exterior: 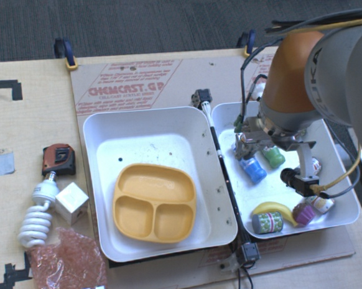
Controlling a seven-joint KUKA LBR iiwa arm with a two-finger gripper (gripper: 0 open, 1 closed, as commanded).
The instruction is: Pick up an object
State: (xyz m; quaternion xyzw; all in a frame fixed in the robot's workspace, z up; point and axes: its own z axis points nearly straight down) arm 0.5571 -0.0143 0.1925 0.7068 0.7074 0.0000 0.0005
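Observation:
My gripper hangs low in the right bin, near its left wall and toward the far half. Just below it lies a small blue object, and a small green object sits close to its right. Whether either one touches the gripper is hidden by the wrist. In the near part of the same bin are a yellow banana, a green and yellow can against it, and a purple and white bottle.
The left bin holds a yellow divided plate. On the bench to the left lie a tape measure, a spiral light bulb, a white cube and a reddish mesh bag.

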